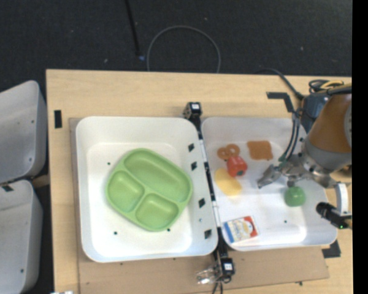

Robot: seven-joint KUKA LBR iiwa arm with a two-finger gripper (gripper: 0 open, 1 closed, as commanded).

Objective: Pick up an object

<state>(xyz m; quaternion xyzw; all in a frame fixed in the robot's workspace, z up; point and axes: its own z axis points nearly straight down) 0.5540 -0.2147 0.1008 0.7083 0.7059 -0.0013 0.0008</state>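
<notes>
The arm (329, 127) is cut off at the right edge, so only its wrist end shows. The gripper (276, 175) is dark and small; how its fingers stand cannot be told. The print on the small packet (240, 228) is unreadable

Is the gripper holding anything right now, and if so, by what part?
Nothing is held. The gripper hangs open over bare floor of the right bin, apart from the green ball and the red block.
</notes>
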